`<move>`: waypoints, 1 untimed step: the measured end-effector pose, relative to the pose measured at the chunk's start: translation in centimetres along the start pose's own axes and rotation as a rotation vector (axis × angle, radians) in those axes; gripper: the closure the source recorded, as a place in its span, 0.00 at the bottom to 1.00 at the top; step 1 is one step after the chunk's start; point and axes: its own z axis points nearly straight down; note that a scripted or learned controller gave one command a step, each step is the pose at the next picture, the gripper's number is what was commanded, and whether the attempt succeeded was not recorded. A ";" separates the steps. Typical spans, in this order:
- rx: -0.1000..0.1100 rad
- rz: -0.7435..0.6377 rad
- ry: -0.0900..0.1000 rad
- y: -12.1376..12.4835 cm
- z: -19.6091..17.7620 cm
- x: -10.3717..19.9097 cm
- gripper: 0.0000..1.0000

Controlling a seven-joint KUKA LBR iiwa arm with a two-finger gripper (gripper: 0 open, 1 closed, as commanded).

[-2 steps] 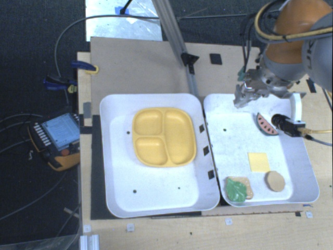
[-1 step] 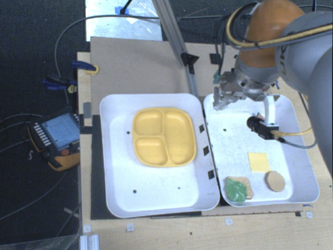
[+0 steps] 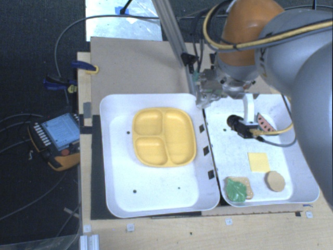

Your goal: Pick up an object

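**Surroundings of the left bin**

A brown board (image 3: 135, 61) is lying under the left bin (image 3: 119, 189) and extending behind it. Blue clamps (image 3: 82, 65) are sitting at the board's edge, up-left of the bin. A control pendant (image 3: 56, 138) is resting on dark floor left of the bin.

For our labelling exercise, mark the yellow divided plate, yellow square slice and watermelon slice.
yellow divided plate (image 3: 164, 138), camera view, centre ridge.
yellow square slice (image 3: 258, 161), camera view, middle.
watermelon slice (image 3: 266, 123), camera view, red flesh.

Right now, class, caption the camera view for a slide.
Gripper poised near the bins' shared edge; yellow plate in left bin, food pieces in right bin.
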 end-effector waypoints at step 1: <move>0.002 0.001 0.000 -0.2 2.1 5.3 1.00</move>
